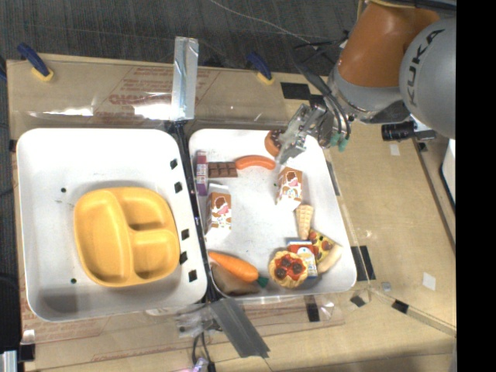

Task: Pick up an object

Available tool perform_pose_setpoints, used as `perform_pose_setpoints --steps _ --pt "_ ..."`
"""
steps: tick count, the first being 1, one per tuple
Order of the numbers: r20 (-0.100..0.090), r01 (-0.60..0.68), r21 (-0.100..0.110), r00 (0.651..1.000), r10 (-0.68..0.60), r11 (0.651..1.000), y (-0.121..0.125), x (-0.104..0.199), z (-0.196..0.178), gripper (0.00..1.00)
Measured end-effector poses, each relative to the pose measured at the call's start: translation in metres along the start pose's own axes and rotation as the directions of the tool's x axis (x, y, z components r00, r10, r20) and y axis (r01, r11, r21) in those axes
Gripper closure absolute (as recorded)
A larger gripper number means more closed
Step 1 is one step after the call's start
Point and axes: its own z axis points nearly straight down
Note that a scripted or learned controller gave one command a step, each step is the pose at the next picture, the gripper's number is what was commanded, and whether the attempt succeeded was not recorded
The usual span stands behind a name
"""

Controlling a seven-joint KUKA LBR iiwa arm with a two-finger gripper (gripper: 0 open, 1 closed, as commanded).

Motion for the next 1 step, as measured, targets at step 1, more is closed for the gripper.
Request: perform_pose_setpoints --steps 1 --pt "-0.007 0.333 -0.003 0.943 -0.333 0.943 -0.0099 0.0024 0.1503 1.00"
